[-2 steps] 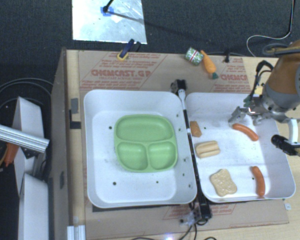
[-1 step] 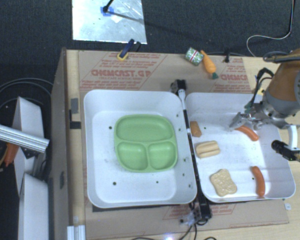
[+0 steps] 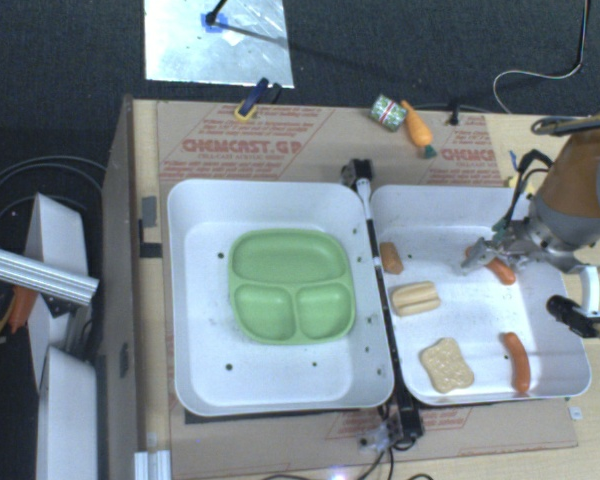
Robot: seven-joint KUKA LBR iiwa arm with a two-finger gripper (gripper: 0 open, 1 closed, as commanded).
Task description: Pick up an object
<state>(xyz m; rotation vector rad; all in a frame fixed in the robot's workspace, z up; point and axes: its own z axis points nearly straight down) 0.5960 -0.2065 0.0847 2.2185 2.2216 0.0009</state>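
orange carrot (image 3: 501, 271) touching gripper (image 3: 483, 256) tips in right bin (image 3: 570, 368); finger spread impossible to tell.

A robotics test lab, seen from above: two shallow white plastic bins (image 3: 195, 298) sit side by side on a brown printed cardboard sheet (image 3: 242, 144) covering the bench at centre frame. Dark carpet (image 3: 60, 48) fills the top of the frame, where a square sheet of shiny metal (image 3: 216, 26) lies. Black cables (image 3: 25, 193) loop at left beside a silver aluminium rail (image 3: 38, 274). A grey robot arm with an orange band (image 3: 580, 183) enters at right.
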